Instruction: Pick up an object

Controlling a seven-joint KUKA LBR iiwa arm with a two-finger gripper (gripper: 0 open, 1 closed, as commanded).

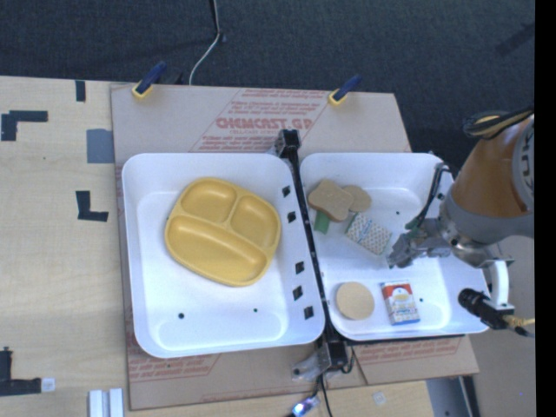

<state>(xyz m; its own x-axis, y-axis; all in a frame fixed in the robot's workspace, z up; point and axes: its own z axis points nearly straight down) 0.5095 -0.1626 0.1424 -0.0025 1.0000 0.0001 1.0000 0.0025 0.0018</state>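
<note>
Arm: grey KUKA arm with orange band (499, 168) enters from the right and reaches over the right bin.
Gripper: the gripper (407, 252) sits low in the right bin (408, 165), near its right-hand wall, just right of the patterned packet.
Jaws: dark and partly hidden under the wrist; cannot tell how far apart they stand, and nothing can be made out between them.
Patterned packet: small packet with a fine checked print (368, 234), lying tilted near the middle of the right bin, close beside the gripper; whether they touch cannot be told.
Bread-shaped pieces: tan slice-like object (329, 198) with a second lighter one (356, 200) overlapping its right edge, at the bin's upper left.
Green item: small green piece (321, 224) just below the tan slice, against the divider side.
Round disc: flat tan disc (354, 301) at the bin's lower left.
Small box: red, white and blue box (400, 303) right of the disc; printing too small to read.
Left bin: left bin (143, 233) holds a yellow divided plate (223, 230) with three compartments, set at a slant.
Writing: the cardboard sheet (252, 124) under the bins carries red print, reversed or inverted from this view; not reliably legible.
Clamps: two blue-and-yellow clamps (148, 78) (345, 88) at the sheet's far edge.
</note>
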